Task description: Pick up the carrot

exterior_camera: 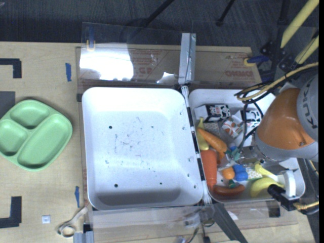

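The carrot (209, 167) lay in the right bin (221, 96), close to its left wall, pointing up and down the picture. Other toy foods were packed around it, with a banana (261, 185) off to its right. The arm (285, 120) hung over that bin, and its gripper was hidden, so I cannot tell its state. The left bin (135, 145) sat beside it.

Bright, even overhead light, slightly soft focus.
Glare whitened the clear panel (114, 65) behind the left bin (135, 145) (its near wall lay shadowed); the dark floor (101, 4) stayed dim.
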`<state>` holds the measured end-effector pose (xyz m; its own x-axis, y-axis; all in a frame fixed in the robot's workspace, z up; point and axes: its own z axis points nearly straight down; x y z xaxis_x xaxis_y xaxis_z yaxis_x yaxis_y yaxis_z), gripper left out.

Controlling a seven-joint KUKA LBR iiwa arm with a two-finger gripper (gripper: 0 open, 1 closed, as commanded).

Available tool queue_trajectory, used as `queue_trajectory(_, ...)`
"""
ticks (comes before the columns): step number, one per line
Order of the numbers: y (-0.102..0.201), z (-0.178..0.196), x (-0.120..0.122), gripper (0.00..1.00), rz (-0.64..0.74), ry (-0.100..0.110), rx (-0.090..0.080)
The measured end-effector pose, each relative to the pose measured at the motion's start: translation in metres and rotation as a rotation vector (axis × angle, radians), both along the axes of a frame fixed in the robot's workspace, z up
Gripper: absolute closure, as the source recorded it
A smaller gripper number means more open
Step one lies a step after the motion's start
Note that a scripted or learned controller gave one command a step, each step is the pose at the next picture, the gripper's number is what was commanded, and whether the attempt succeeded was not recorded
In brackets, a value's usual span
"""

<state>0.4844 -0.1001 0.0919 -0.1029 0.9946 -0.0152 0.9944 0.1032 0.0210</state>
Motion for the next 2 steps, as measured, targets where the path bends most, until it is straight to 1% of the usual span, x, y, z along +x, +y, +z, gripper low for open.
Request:
queue_trajectory(1,0.002,0.01,0.001,1.0,0.002,-0.001,0.003)
queue_trajectory(2,0.002,-0.001,0.009,1.0,-0.095,0.005,0.014)
